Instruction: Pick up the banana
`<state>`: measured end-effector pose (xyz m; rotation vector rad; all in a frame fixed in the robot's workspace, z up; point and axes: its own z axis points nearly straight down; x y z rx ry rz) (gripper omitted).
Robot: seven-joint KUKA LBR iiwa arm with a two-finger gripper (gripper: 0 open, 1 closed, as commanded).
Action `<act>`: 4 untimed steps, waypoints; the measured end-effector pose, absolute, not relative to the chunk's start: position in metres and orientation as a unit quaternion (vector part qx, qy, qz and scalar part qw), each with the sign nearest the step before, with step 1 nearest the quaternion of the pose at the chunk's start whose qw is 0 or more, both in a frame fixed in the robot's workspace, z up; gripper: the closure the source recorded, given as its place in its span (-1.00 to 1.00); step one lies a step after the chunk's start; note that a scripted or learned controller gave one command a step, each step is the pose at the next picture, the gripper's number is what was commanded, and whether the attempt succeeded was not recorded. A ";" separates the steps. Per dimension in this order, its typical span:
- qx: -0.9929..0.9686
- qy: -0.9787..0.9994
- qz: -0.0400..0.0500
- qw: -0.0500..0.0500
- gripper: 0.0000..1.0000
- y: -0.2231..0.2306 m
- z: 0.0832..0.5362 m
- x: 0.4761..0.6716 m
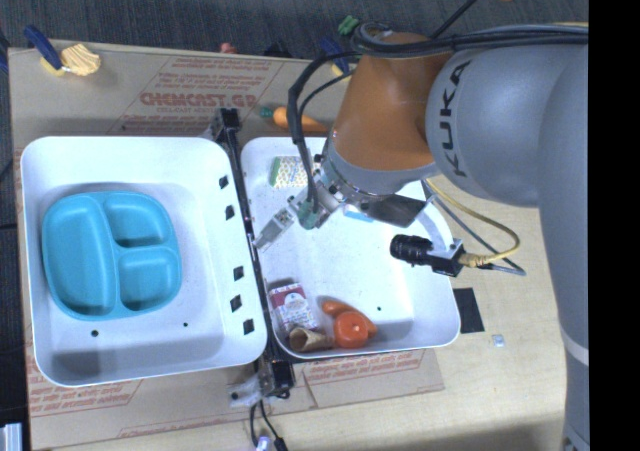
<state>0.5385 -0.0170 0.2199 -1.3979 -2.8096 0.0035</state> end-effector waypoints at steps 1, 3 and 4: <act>-0.402 -0.916 0.001 0.002 -1.00 0.046 0.191 0.475; -0.426 -0.905 0.004 0.005 -1.00 0.199 0.121 0.473; -0.425 -0.905 0.005 0.004 1.00 0.198 0.131 0.474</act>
